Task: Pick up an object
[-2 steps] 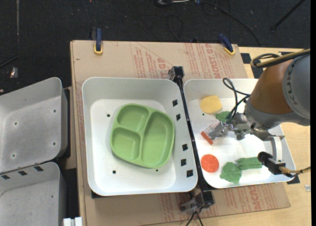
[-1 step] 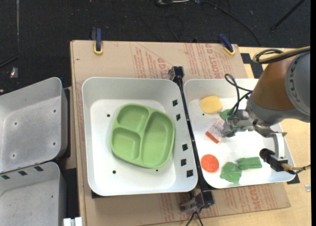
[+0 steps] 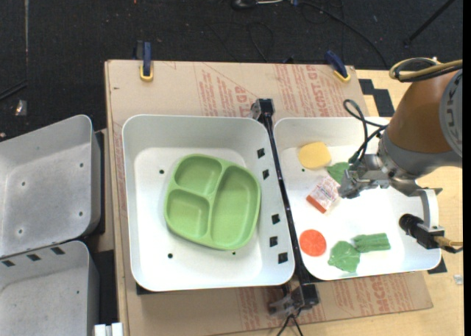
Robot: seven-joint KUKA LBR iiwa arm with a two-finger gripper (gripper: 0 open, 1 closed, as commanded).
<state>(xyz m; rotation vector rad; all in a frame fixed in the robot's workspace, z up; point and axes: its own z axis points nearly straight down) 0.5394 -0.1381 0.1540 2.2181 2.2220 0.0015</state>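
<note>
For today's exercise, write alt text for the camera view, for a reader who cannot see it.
A grey robot arm's gripper is low in the right bin among small toys, beside a red-and-white packet. The left bin holds a green divided plate.

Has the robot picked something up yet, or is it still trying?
Nothing looks picked up yet. The yellow piece, the red-and-white packet, the red disc and the green toys all lie in the right bin. In hand: the gripper is low beside the packet; I can't tell whether it has hold of anything. Left: gripping one thing and lifting it.
</note>
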